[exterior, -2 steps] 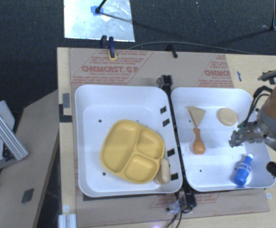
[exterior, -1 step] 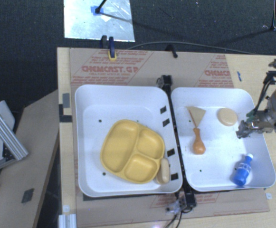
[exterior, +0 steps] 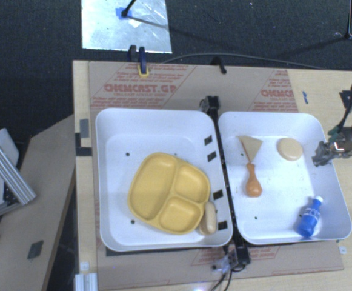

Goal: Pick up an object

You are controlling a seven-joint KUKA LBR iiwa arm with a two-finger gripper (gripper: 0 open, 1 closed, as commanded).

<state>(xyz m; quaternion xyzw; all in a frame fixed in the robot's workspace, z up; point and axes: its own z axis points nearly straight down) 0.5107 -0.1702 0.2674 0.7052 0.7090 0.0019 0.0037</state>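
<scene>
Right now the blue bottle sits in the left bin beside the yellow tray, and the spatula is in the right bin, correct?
Not quite. The camera view shows the blue bottle in the right bin, near its front right corner. The yellow tray is in the left bin, and the spatula is in the right bin as you said.

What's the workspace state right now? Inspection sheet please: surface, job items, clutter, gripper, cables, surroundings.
Surface: bench bears the left bin and the right bin, side by side.
Job's things: yellow divided tray and a beige oblong piece at its lower right corner, in the left bin. Orange-handled spatula, round cream disc and blue bottle in the right bin, all apart.
Clutter: nothing seen.
Gripper: gripper at the right bin's right rim, above no item; fingers too small to judge.
Cables: black cable along the bench's far edge.
Surroundings: dark carpet, shiny sheet, aluminium rail at left.
</scene>
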